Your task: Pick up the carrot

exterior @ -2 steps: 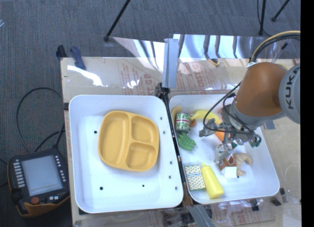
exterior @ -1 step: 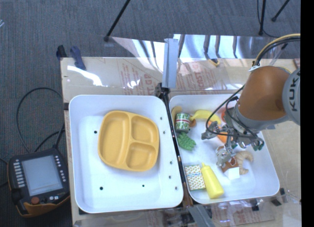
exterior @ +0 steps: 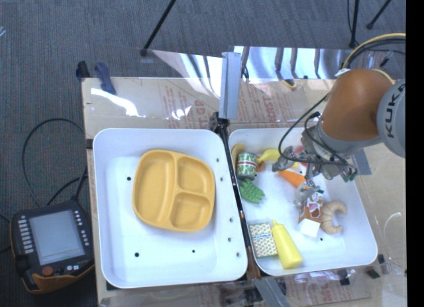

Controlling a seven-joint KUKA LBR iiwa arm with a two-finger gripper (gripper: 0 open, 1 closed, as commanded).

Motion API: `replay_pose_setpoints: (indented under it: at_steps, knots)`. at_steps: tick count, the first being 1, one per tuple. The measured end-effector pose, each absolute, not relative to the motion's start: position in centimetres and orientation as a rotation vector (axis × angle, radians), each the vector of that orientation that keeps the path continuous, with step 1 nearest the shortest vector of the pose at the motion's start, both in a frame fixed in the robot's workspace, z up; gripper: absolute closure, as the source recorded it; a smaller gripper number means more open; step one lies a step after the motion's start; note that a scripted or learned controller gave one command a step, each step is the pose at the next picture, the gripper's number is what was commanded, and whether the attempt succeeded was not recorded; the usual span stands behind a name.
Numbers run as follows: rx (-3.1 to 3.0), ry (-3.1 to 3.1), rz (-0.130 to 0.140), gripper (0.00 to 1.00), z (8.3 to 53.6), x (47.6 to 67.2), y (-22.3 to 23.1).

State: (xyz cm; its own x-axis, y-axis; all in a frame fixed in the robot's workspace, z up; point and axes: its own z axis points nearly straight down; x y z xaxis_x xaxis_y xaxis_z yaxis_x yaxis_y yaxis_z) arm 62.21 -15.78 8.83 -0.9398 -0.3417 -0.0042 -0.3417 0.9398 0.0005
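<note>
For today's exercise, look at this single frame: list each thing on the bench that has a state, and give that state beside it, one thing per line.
carrot: lying in the right bin, partly under the gripper.
yellow plate: flat in the left bin, right way up.
can: standing upright.
mustard bottle: lying on its side.
croissant: lying flat.
green toy: lying flat beside the can.

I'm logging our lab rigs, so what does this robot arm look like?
A grey KUKA arm with black lettering, a rounded glossy orange band above the wrist, black cables looping beside it, and a dark metal claw below.
</note>
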Motion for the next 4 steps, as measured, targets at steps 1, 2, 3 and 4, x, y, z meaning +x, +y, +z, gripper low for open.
replay_pose_setpoints:
  at_steps: [1,2,3,4]
  knots:
    - [-0.375,3.118,0.005,0.0,8.8,61.1,-14.1]
    - [-0.375,3.115,0.006,1.0,9.8,61.2,-14.0]
    - [-0.209,3.125,0.003,1.0,16.3,61.4,-8.4]
    - [-0.433,3.119,0.006,1.0,8.4,52.6,-12.7]
